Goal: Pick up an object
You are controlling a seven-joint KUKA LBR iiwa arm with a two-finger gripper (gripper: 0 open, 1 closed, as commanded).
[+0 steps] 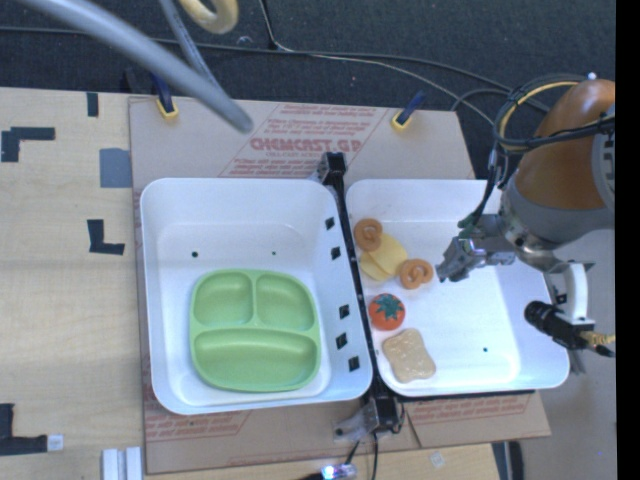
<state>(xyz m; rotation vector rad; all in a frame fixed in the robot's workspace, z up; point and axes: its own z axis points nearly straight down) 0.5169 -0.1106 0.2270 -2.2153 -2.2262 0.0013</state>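
Gripper low in right bin, finger state not discernible, nothing visibly held; small brown ring just left of tips, tomato and tan bread piece nearer, yellow pieces farther left

You look down at a slant from above the bench, both white bins filling mid-frame.

Along my right bin's left side lie a small orange ring, yellow pieces, a brown ring, a red tomato and a tan slice.
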